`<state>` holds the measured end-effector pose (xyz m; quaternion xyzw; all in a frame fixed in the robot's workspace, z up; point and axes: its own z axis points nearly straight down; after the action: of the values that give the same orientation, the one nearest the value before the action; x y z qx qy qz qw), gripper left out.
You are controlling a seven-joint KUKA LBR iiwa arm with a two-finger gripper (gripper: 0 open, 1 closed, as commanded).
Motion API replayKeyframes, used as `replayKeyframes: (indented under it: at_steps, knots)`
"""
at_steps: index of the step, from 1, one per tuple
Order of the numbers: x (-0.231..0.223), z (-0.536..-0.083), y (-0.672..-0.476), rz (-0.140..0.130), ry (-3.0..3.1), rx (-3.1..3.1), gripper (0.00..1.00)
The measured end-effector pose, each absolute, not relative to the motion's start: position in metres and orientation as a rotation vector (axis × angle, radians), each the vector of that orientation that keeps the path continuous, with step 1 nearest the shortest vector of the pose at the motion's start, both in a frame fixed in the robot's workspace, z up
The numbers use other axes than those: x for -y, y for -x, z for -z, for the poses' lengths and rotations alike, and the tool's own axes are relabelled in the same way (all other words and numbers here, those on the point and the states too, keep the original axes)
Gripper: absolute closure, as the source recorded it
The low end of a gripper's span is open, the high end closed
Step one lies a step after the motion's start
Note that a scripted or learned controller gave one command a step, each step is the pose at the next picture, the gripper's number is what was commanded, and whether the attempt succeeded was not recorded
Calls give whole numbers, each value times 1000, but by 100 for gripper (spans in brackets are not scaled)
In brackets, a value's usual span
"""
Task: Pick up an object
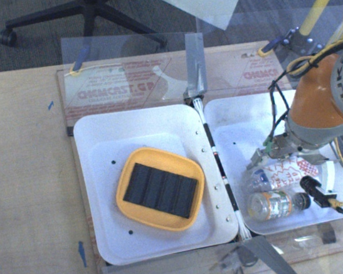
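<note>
The end effector (267,151) hung low over the right bin (232,118), at the right of the frame, with the arm's orange band above it toward the right edge. That position made sense for the task: the small, loose items lay in this bin, crowded into its lower part. Just below the end effector sat a white packet with red print (287,172). Below that, a clear bottle (270,205) lay on its side along the bin's lower wall, probably where it had rolled to rest. The end effector looked to be touching or nearly touching the packet's upper left edge, but contact could not be confirmed. Whether it was released or clenched could not be told from this slanted view, and nothing was visibly gripped.

The left bin (94,175), in the middle of the frame, held a yellow tray (126,187) with a dark ridged insert, lying flat and turned at an angle. It was broad and shallow, likely a poor fit for a narrow pinch, which may explain the arm working in the other bin. Both bins sat side by side on the wooden bench (26,185), their inner rims touching.

As a judgement, the pick was at the approach or closing step, with the packet the likeliest target.
</note>
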<state>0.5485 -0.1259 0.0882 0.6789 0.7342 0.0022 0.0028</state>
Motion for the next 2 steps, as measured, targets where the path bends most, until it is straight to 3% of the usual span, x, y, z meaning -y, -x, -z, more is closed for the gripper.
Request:
replayKeyframes:
  at_steps: [1, 2]
  knots:
    - [164, -88, -480, -2, -2060, -2366, 0]
    - [206, -115, -480, -2, -2180, -2257, 0]
